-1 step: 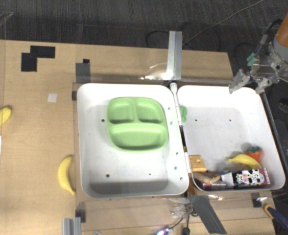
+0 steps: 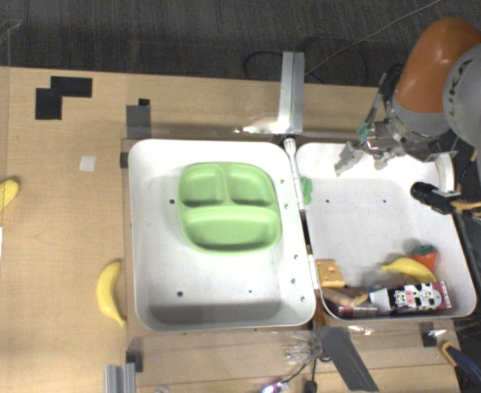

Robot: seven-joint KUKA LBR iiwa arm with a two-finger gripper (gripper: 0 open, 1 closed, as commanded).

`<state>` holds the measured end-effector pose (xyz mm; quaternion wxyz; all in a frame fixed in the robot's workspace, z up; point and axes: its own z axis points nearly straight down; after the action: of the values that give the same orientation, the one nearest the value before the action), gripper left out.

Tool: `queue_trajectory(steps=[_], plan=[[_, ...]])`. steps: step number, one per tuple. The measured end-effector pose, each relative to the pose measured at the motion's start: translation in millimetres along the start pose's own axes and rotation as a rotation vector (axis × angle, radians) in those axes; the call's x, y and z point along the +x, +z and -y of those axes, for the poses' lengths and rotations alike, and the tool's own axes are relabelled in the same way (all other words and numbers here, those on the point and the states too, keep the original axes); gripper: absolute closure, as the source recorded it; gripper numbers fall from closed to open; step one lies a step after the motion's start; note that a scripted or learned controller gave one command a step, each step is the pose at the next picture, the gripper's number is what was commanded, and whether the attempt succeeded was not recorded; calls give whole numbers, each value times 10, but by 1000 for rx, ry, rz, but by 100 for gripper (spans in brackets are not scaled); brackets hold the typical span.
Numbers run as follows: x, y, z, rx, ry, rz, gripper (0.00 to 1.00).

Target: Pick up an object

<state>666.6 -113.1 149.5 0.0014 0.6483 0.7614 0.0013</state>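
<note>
The claw [image 2: 363, 148] is hanging open and gripping nothing over the right bin's [image 2: 371, 211] far edge; a banana [image 2: 407, 268] is lying near that bin's front corner. A green tray [image 2: 228, 205] is sitting in the left bin [image 2: 155, 244]

Matt green plastic tray [image 2: 227, 205] in smooth white bin [image 2: 155, 289] on wooden bench [image 2: 52, 244].

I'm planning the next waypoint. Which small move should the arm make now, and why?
Probably travel toward the near edge of the right white bin: the hand sits at the far rim, while the yellow toy banana and other items lie clustered there.
</note>
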Motion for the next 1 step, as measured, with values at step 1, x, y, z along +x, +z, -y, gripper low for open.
queue_trajectory(steps=[1], plan=[[262,575,-81,-3,-71,1,0]])
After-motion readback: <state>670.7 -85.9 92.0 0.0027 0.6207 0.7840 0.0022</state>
